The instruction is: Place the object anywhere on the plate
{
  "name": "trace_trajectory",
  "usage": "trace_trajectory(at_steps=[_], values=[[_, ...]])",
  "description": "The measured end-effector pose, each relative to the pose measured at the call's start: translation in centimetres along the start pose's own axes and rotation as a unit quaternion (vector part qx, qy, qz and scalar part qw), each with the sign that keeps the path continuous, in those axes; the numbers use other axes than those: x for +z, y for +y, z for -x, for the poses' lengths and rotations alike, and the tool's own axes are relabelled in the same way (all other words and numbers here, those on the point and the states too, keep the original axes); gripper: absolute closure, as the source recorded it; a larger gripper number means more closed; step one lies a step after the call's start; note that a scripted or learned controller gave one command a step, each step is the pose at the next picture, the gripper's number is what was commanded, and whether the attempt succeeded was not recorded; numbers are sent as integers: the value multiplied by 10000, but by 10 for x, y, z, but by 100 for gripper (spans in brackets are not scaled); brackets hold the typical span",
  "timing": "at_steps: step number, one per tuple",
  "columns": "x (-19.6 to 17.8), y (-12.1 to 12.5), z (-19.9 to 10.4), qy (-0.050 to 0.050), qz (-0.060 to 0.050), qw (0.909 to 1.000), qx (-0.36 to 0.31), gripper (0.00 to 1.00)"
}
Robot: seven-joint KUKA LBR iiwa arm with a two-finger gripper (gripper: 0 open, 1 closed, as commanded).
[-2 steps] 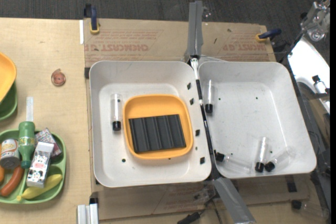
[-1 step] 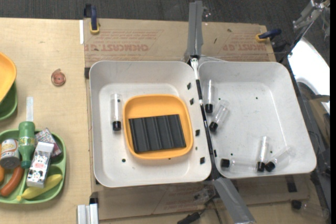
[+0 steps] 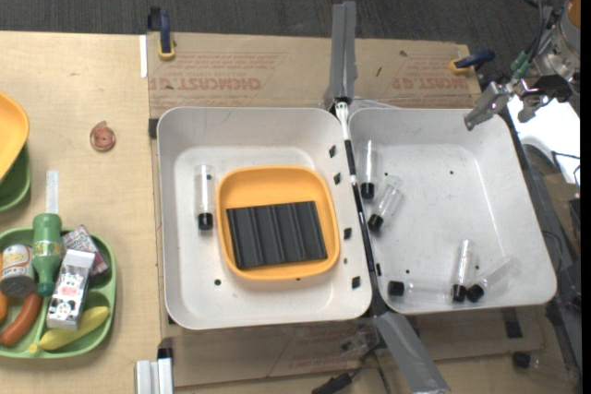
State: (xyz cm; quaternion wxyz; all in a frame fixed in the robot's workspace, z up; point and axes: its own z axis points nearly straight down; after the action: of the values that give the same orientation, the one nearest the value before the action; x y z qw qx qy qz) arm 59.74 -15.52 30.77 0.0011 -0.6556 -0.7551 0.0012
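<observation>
An orange plate (image 3: 277, 177) lies in the left bin (image 3: 185, 291). A dark grey ribbed block (image 3: 277, 233) rests flat on the plate, covering most of its middle. To the plate's left, a clear tube with a black cap (image 3: 204, 195) lies on the bin floor. My gripper (image 3: 506, 104) hangs over the far right corner of the right bin (image 3: 517, 198), well away from the plate, with nothing seen in it.
Several clear capped tubes lie in the right bin, by the divider (image 3: 367, 169) and near the front edge (image 3: 461, 270), plus a loose black cap (image 3: 395, 288). A green tray of toy food (image 3: 88, 332) and a yellow bowl (image 3: 9, 143) sit on the bench at left.
</observation>
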Motion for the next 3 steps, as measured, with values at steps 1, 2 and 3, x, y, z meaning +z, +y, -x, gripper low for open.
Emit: trace_trajectory(at_steps=[1,2,3], values=[[42,44,41,-15,26,9635,-2676,0],[216,-7,26,-12,27,8903,-4553,0],[190,47,45,-24,37,9022,-4312,0]])
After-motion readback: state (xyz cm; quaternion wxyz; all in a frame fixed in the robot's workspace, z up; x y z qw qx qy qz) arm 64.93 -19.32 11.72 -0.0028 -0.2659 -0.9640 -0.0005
